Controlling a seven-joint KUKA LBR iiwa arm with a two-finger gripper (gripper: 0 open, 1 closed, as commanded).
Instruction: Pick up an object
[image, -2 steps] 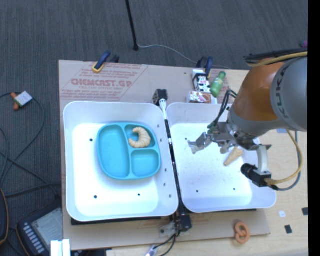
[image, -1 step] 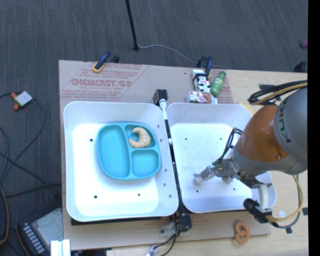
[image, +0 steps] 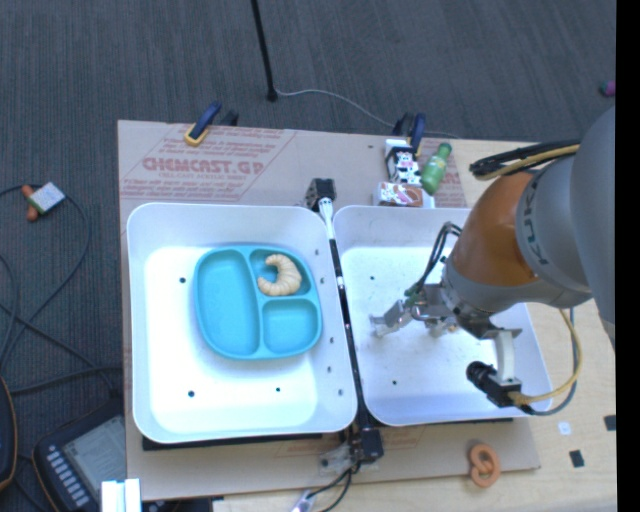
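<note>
Pale tan curled croissant-shaped object (image: 281, 274) lies in upper right compartment of blue divided plastic tray (image: 232, 318), left white bin (image: 160, 340). Metal two-finger gripper (image: 385, 320) well apart, over right white bin (image: 400, 400); fingers' state can't be told.

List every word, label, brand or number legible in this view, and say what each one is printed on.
"CHEMCAST GP" in red letters, repeated in slanted rows, on the brown cardboard sheet under the two white bins; the smaller red lines beneath it are too blurred to read.
The small colourful printed package beside the green bottle at the far edge carries print, too small to read.
No text can be made out on the blue divided plastic plate.
</note>
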